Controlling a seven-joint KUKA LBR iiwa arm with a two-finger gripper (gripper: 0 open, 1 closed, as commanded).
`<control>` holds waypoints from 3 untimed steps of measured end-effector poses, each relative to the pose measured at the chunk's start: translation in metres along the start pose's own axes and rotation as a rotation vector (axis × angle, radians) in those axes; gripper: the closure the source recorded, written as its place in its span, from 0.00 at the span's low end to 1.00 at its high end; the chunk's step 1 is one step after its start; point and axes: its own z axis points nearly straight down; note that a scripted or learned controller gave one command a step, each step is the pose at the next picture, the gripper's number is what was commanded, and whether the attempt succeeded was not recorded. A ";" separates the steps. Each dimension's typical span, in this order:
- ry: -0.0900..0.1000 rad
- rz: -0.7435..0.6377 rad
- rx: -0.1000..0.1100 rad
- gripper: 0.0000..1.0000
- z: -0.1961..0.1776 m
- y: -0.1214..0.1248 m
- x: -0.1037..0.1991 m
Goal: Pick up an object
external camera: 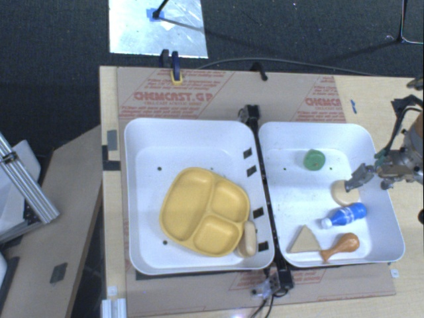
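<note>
The right bin [371,144] holds a green round piece [314,159], a pale beige disc [340,193], a blue bottle [345,214] lying on its side, a tan wedge [303,240] and an orange-brown drumstick [342,245]. My gripper [356,179] reaches in from the right edge, over the right side of this bin. Its tip is just above and to the right of the beige disc, partly covering that disc's upper edge. I see nothing held in it.
The left bin [152,144] carries a yellow divided plate [204,209] with a beige roll [248,238] beside its lower right corner. A black divider [260,177] with clips separates the bins. Cardboard lies under both.
</note>
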 end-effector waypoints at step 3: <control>-0.002 -0.002 -0.009 0.00 0.093 0.012 -0.012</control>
